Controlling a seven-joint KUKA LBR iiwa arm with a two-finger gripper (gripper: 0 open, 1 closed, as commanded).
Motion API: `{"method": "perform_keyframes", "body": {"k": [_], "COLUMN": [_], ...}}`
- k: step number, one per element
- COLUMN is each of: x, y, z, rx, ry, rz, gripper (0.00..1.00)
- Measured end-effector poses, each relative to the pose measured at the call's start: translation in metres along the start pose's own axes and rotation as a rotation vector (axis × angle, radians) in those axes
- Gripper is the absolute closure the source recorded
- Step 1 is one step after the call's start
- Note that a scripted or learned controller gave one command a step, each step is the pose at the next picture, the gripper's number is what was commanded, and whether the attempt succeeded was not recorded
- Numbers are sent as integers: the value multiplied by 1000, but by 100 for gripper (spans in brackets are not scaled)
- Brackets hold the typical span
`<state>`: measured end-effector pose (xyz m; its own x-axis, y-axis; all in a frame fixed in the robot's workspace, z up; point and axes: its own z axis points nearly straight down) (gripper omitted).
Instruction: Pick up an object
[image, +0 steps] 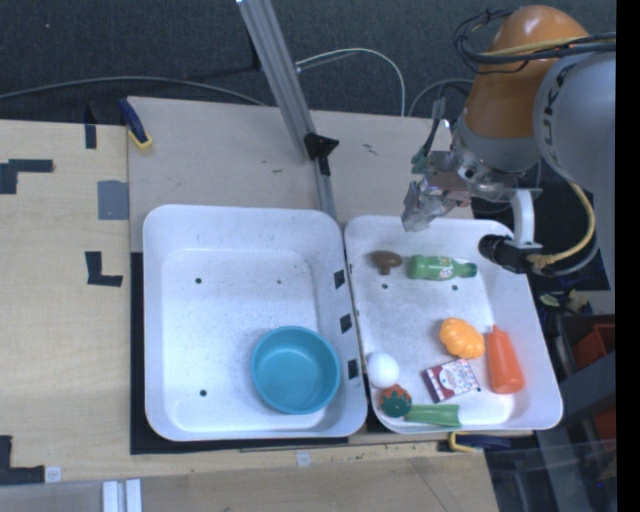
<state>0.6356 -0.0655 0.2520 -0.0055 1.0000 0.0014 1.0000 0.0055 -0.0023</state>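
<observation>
Hand (420, 212): above the right bin's (525, 300) far rim, nothing seen between its fingers; their spread I cannot tell.
Bottle (438, 267): green, lying in that bin, just below the hand.
Brown piece (386, 261): just left of the bottle.
Orange lump (461, 337): mid-bin, near the red-orange bottle (503, 361).
Egg (382, 368): near-left corner.
Bowl (294, 369): blue, in the left bin (180, 300).
</observation>
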Motion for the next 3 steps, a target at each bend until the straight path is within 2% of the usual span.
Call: {"method": "perform_keyframes", "body": {"k": [1,2,3], "x": [55,110,162], "y": [-5,-26,-39], "z": [15,23,14], "rx": [1,2,0], "ry": [0,0,1], "rz": [-1,-1,-2], "gripper": [100,100,100]}}
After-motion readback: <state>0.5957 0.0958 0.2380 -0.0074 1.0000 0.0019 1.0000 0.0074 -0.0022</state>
